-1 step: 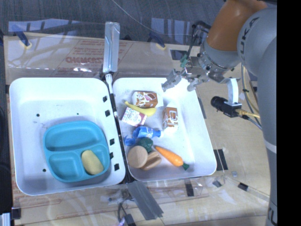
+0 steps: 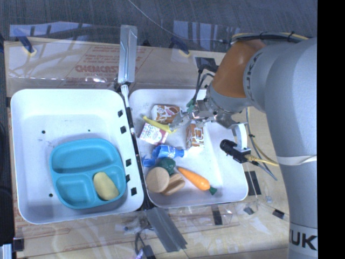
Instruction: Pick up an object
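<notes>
1. Hovering low over the right bin (image 2: 233,190), the gripper (image 2: 190,112) sits above the snack packets (image 2: 166,113), likely targeting one.
2. Whether it grips anything, I cannot tell.

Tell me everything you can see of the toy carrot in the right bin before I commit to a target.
The toy carrot looks like smooth plastic: a glossy orange tapered body with a small dark green stub at its thick end. It lies flat on the floor of the right bin, near the front wall, set diagonally with the narrow tip pointing up-left and the green end down-right. Its tip sits close beside the tan wooden-looking round block and a dark green piece; contact cannot be told. The gripper is farther back, apart from it.
</notes>
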